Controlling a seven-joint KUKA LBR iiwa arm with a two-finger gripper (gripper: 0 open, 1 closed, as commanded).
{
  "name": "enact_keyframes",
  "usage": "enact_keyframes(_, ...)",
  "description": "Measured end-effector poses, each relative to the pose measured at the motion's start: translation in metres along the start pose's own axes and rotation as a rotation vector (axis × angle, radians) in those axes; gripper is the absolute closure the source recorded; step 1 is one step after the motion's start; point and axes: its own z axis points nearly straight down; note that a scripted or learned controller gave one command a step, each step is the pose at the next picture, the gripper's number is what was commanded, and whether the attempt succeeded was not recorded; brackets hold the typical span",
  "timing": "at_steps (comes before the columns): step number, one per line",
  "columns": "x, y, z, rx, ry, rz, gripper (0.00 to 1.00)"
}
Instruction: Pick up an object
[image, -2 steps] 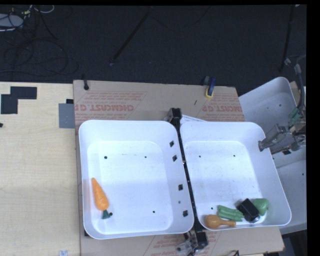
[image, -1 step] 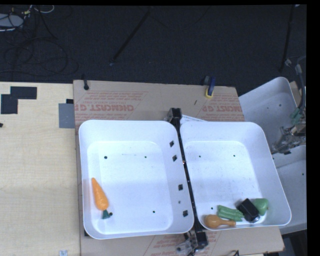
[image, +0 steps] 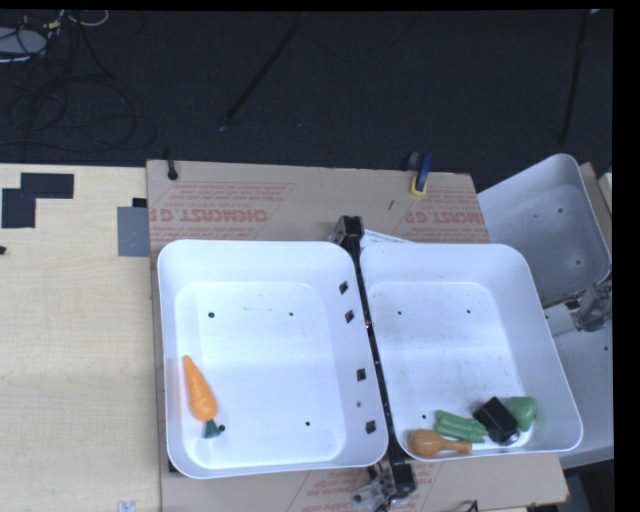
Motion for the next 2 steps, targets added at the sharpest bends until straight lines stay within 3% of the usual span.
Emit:
enact_keyframes(1, -0.006, 0.042, 0.069, 0.0, 0.002, -0.008, 1.0)
enact_keyframes(2, -0.003, 0.029, 0.047, -0.007, 0.0, -0.007, 1.0)
